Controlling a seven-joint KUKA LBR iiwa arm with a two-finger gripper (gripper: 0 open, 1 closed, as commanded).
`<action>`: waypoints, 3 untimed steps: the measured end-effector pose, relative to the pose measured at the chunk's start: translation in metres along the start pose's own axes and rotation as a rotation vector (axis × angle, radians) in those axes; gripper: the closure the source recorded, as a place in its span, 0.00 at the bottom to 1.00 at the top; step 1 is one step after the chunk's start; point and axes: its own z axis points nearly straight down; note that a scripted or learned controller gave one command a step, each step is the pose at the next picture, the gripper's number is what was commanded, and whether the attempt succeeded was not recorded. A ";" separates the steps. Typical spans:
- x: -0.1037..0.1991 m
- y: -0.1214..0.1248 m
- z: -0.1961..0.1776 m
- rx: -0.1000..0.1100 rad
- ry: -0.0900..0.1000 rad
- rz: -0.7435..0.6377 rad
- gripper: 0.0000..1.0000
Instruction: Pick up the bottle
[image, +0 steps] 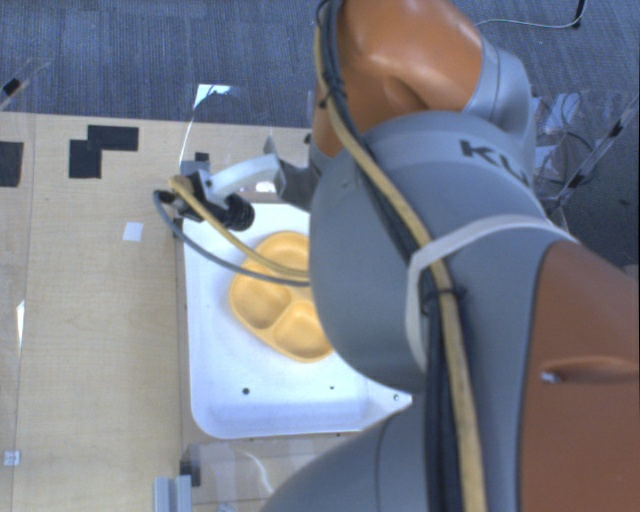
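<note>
Yellow is the one strong colour in the white bin (215, 400): a shallow dish (265, 295) with several hollows lies flat near the bin's middle, and its right part runs under the arm (420, 250). The grey arm with its orange bands reaches in from the right and bends low over the bin, so it covers the whole right half of the bin floor. The hand (283, 183) sits at the bin's far edge, just beyond the dish. It is tucked so far behind the wrist that I cannot tell whether it is apart, together or clamped on anything.

I cannot place the bottle. My guess is that it lies in the covered part of the bin, under the wrist or the forearm, since the bare white floor at the near left corner holds only the dish. The low reach and the downward-pointing wrist suggest a descent onto something at the far side. If so, the try is at its approach or grasp stage, and nothing is proven lifted.

The pale wooden desk (90, 320) to the left carries black marks (100, 150) near its far edge, well apart from the bin.
</note>
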 end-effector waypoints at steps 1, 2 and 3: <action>-0.022 0.081 -0.070 -0.006 -0.003 -0.044 1.00; 0.044 0.062 -0.069 -0.006 -0.005 -0.012 1.00; 0.072 0.134 -0.064 -0.004 -0.008 -0.145 1.00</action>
